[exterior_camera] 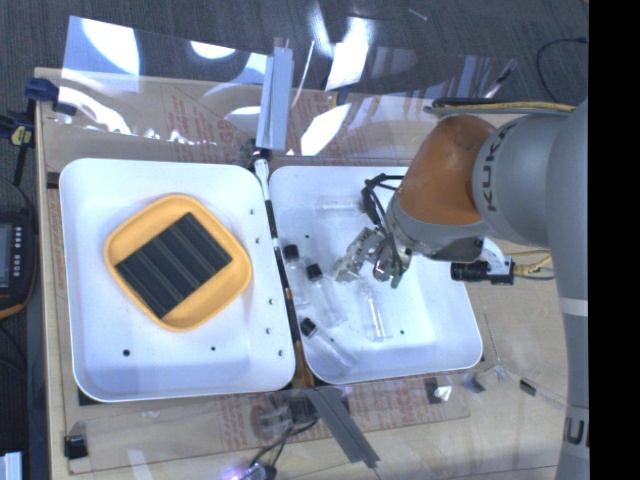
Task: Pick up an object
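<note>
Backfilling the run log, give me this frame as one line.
arm: over right bin | gripper: low in that bin, fingers unclear | left bin: yellow pad with dark slats | grasp: none visible

I see a clear, glassy plastic object [375, 316] lying flat on the right bin's floor, just below the fingers [352, 264], hard to make out against the white.
</note>
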Robot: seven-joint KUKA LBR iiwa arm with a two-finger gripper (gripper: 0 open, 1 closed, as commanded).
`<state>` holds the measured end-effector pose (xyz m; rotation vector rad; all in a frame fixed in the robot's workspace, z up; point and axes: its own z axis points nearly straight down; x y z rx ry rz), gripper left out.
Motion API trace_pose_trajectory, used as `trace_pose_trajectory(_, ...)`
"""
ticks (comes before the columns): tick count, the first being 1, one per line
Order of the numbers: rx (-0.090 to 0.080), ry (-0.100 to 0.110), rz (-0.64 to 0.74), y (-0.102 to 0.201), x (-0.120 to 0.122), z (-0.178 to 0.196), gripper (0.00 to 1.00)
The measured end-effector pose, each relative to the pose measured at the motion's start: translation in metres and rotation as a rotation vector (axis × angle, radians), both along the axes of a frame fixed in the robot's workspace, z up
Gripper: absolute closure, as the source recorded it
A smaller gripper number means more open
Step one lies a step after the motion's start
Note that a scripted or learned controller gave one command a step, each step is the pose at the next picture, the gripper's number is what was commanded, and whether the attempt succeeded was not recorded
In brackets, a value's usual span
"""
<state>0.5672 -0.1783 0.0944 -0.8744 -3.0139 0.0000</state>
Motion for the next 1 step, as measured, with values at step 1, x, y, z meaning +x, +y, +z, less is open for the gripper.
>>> trace_pose_trajectory(1,-0.002,-0.007,0.558,-0.0182,0.0201,0.0077,1.00)
